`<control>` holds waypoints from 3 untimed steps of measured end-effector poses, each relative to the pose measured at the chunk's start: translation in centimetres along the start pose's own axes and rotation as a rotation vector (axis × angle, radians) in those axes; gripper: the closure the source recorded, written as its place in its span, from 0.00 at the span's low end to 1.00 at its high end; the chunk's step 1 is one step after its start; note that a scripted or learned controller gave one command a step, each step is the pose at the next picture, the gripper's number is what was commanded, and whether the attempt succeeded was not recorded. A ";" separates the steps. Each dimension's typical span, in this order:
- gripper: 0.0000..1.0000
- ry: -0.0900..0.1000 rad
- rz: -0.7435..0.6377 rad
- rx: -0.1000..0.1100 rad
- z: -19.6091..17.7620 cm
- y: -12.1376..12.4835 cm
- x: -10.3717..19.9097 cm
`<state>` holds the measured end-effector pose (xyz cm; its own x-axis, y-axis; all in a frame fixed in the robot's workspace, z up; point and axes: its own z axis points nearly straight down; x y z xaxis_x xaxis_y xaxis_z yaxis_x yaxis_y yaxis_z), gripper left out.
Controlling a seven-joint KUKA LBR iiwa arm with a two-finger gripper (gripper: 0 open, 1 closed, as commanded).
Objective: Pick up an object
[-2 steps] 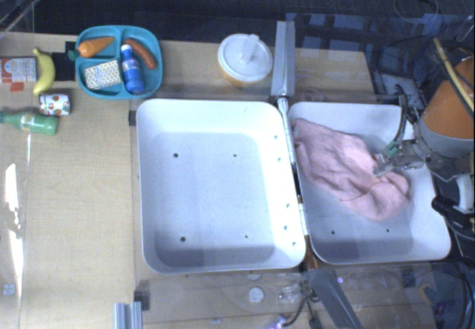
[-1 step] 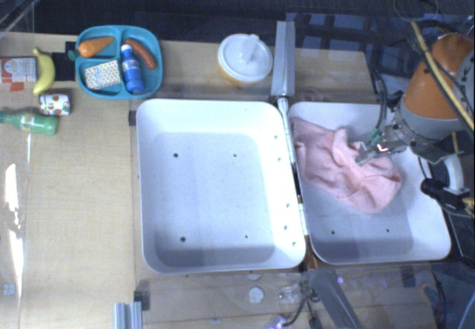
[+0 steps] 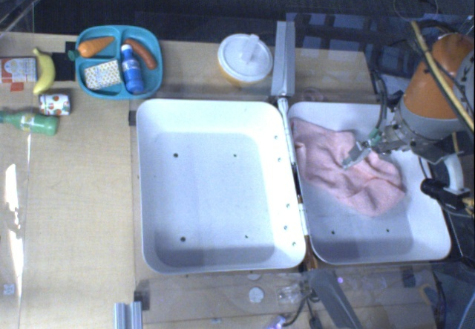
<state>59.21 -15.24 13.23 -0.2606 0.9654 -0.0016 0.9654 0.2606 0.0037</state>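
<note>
Nearest my view, the left white bin [image 3: 215, 186] sits beside its twin. Far left on the bench [image 3: 74, 209] I see a banana [image 3: 44, 70], a small can [image 3: 55, 104] and a green bottle [image 3: 30, 122], then a blue divided tray [image 3: 152, 45] of toy food and a white lidded cup [image 3: 245, 58]. Further right, the right bin [image 3: 371, 246] holds a crumpled pink cloth [image 3: 334, 164]. My gripper [image 3: 361, 152] is down on the cloth's upper right part; I cannot tell whether it is clenched or released.
</note>
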 end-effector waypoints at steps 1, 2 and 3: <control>0.00 -0.005 -0.132 -0.008 4.1 0.4 -0.3; 0.00 -0.005 -0.100 -0.007 4.2 2.4 -6.2; 1.00 -0.009 -0.103 -0.014 2.9 2.7 -6.1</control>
<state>63.42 -20.43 10.32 -0.3589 0.9333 -0.0113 0.9332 0.3590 0.0168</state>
